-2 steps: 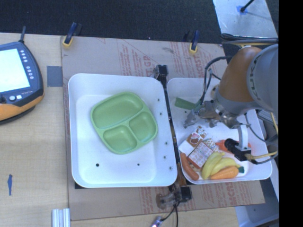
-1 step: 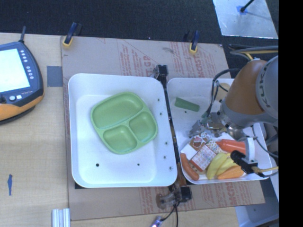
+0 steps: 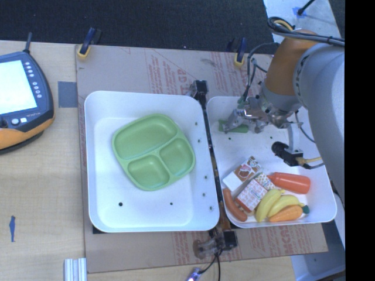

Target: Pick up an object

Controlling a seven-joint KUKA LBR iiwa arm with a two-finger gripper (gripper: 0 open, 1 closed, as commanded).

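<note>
My gripper [image 3: 237,120] hangs low over the far left part of the right bin [image 3: 246,148], with the arm reaching in from the right. A small dark green thing [image 3: 228,127] lies right at its tip; I cannot tell whether it is held. In the near half of that bin, toy foods are heaped: a red-orange pepper [image 3: 290,182], a yellow banana [image 3: 275,202], an orange carrot [image 3: 287,213], two small printed boxes [image 3: 253,192] and a reddish sausage [image 3: 233,206]. The heap lies well nearer the front than the gripper.
The left bin [image 3: 105,204] holds a green divided plate [image 3: 153,151]. A control tablet [image 3: 17,101] lies on the bench at far left. Clamps [image 3: 88,43] grip the cardboard's far edge. The wall between the bins runs just left of the gripper.
</note>
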